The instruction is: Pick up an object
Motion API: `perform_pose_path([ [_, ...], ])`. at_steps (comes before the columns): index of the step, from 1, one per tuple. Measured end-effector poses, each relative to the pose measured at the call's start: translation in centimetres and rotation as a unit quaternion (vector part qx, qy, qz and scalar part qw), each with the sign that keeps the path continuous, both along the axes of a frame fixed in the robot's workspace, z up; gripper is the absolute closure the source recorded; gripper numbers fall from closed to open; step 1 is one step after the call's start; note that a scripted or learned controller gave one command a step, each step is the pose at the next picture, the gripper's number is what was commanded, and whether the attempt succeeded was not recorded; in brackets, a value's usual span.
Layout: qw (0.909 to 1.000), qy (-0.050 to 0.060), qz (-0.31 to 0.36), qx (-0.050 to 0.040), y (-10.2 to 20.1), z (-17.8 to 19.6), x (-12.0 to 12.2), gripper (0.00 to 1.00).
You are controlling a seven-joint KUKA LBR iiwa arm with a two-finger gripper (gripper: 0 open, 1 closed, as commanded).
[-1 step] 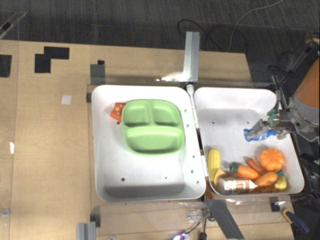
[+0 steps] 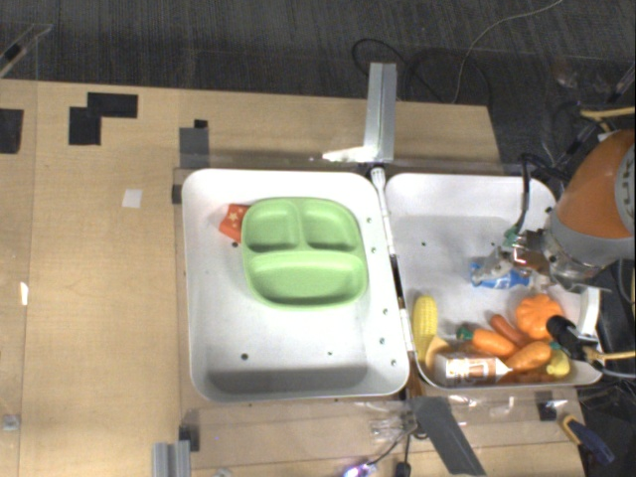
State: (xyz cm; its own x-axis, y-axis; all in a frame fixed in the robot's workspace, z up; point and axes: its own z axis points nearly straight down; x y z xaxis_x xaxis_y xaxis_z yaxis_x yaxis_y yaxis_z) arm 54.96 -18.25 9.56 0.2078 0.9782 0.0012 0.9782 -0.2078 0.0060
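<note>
The claw (image 2: 519,256) is hovering low over a crumpled blue-and-white packet (image 2: 494,275) in the right white bin (image 2: 447,207); we cannot tell its state, so nothing is looking lifted yet.

Wooden bench (image 2: 89,266); dark carpet (image 2: 248,18)

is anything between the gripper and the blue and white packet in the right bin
Nothing visible. The gripper sits right beside the crumpled blue and white packet in the right white bin. The orange toy carrots and yellow toy corn cob lie nearer the front wall.
</note>
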Motion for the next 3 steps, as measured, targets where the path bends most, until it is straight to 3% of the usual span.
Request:
perform_pose_path([
  [1, 1.0000, -0.002, 0.001, 0.0003, 0.1, 1.1, 0.2, 1.00],
  [2, 0.9992, 0.000, -0.040, -0.0004, 3.6, 10.3, 7.3, 1.00],
  [3, 0.9978, 0.001, 0.066, -0.0002, 12.0, 12.2, 3.4, 1.00],
])
